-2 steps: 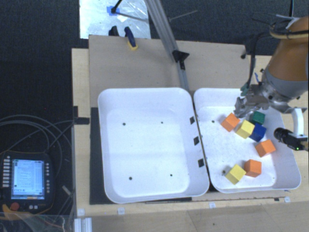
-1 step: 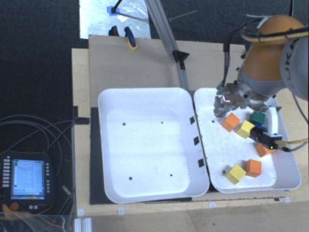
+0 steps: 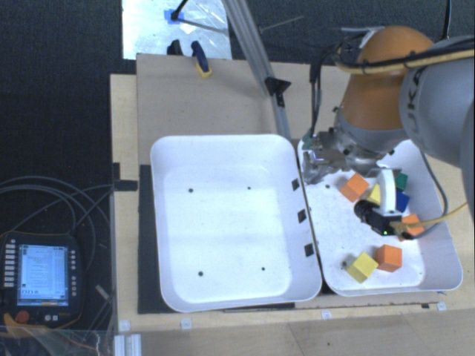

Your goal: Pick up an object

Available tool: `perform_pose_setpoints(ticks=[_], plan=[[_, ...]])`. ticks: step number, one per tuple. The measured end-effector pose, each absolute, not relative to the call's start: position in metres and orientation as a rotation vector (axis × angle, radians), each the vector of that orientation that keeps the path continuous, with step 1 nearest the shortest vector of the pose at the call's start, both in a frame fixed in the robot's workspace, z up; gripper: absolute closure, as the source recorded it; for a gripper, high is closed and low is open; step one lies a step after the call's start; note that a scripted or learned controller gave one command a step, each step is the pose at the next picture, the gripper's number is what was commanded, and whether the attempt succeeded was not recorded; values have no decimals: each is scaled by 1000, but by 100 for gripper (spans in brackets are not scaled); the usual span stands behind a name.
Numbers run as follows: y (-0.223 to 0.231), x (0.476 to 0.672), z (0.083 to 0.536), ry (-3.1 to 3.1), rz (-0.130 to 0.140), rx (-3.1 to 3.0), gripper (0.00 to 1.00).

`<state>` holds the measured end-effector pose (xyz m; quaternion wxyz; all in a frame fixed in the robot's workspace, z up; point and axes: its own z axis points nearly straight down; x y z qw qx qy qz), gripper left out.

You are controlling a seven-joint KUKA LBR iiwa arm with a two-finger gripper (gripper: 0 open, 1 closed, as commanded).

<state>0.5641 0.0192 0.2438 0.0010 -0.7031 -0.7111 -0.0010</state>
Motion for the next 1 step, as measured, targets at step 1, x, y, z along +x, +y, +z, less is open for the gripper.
perform_pose_setpoints(ticks=[1], plan=[[75, 576, 238, -2234, -5, -2209, 100]])
